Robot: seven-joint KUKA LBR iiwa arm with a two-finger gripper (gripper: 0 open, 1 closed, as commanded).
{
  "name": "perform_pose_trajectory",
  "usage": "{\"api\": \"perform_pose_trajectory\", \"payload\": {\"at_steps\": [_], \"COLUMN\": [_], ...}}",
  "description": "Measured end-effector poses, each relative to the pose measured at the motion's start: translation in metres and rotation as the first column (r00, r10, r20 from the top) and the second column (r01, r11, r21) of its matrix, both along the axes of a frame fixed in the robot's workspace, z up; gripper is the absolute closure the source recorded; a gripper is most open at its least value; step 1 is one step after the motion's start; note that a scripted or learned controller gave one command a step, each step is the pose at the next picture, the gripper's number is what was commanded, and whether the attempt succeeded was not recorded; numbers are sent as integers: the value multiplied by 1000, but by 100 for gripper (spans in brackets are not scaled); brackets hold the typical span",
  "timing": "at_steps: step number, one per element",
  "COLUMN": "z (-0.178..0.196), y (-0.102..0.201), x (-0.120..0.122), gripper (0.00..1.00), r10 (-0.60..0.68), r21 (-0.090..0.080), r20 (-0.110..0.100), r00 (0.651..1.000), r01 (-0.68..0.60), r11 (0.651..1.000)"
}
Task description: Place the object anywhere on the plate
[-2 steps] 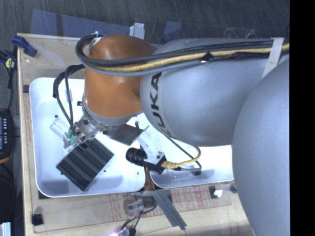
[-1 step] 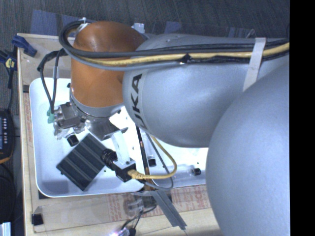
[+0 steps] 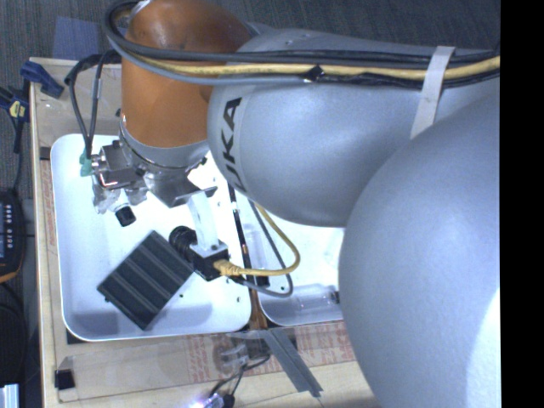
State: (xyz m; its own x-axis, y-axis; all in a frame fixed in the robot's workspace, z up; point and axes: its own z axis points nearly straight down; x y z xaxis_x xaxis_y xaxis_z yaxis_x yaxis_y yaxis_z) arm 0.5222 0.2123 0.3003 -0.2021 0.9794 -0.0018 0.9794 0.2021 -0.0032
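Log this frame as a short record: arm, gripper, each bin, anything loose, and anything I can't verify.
arm: grey arm with an orange band, stretched over both bins
gripper: gripper low over the back left of the left bin
loose thing: black ribbed slab in the left bin's front half, set at an angle
right bin: right bin, a front strip in view, the rest under the arm
grasp: cannot tell

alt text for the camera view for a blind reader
A grey KUKA arm with an orange band reaches from the right over the left white bin, its claw toward the bin's left side. A black ribbed rectangular block lies flat in that bin, apart from the claw.
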Motion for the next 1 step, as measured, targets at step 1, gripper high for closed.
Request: {"api": "perform_pose_trajectory", "payload": {"at_steps": [1], "z": [-2], "y": [-30], "x": [-46], "gripper": [100], "r10": [417], "r21": [2], "r20": [-2], "r00": [909], "r01": [-417], "r11": [909]}}
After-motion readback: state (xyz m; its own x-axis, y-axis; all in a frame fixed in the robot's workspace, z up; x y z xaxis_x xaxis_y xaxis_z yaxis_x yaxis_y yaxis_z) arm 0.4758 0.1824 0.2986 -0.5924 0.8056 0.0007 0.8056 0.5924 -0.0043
